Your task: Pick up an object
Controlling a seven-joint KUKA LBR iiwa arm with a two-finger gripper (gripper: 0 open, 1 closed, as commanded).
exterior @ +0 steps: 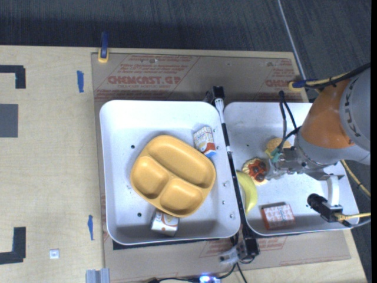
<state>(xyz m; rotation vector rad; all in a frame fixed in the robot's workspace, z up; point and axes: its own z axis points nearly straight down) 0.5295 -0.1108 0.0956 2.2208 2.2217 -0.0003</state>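
In the right bin, my gripper reaches in from the right at the bin's left-centre. Right beside its tip lies a small red and orange object, touching or nearly touching it. A small yellow object sits just above the gripper. A banana lies along the bin's left wall below the red object. A flat red packet rests near the front wall. The grey arm with its orange band covers the right part of this bin.
The left bin holds a large yellow divided plate, a small printed cup at its upper right and another small container at the front. Cables run over the right bin's back edge.
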